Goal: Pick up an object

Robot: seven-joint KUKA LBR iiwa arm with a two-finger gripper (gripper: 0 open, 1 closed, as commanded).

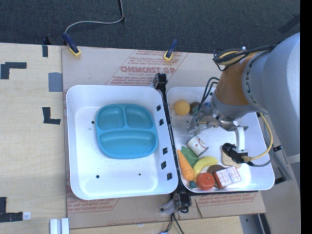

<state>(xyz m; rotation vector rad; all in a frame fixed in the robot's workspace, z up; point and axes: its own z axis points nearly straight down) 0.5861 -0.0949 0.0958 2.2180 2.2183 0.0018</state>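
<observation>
Crowded into the near end of the right bin (263, 182), the candidates for picking lie in a heap: a carrot (185, 165), a banana (204, 163), a tomato (205, 180), a red-and-white box (228, 177) and a small white cup (197, 144), with an orange ball (182, 107) apart at the far end. None is lifted; all rest on the bin floor. Above them the tool (197, 123) hangs low over the bin's middle, near the cup and the ball, and whether it is apart or together cannot be told, since the wrist and cables cover it. Nothing shows in its hold. The arm (273, 82) reaches in over the bin's right wall. In the left bin (80, 145) a blue divided plate (126, 130) lies flat, well apart from the work. Both bins sit on cardboard (141, 69) clamped to the bench (29, 145), likely to stop them sliding.
</observation>
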